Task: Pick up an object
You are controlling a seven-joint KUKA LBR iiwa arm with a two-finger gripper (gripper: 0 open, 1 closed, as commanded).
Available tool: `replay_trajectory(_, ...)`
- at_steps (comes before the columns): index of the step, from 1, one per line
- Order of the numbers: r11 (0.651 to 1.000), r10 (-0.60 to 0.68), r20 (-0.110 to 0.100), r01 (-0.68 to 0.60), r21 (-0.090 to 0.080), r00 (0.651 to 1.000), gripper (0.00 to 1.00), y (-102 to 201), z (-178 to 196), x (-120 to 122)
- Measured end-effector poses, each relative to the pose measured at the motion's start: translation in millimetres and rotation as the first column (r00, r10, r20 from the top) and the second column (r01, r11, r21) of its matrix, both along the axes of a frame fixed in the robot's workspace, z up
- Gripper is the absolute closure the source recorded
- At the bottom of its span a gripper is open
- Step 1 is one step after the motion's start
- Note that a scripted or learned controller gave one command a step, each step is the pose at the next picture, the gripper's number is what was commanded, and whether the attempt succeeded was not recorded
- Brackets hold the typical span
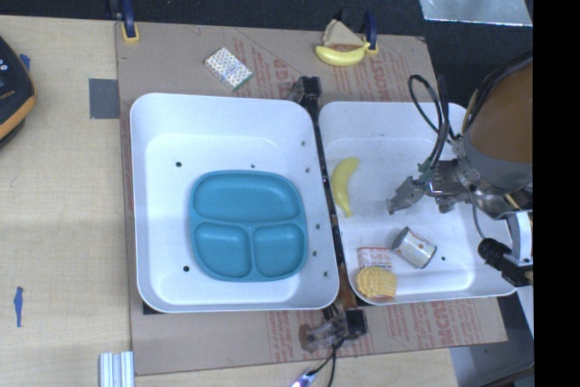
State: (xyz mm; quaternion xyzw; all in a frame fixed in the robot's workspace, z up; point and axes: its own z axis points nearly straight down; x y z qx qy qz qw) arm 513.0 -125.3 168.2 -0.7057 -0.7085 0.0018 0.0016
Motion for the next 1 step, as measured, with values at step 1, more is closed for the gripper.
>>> replay_trajectory(1,1.000,0.000,0.001,0.000,0.001,1.000,0.00,-4.4,-77.1,103.2)
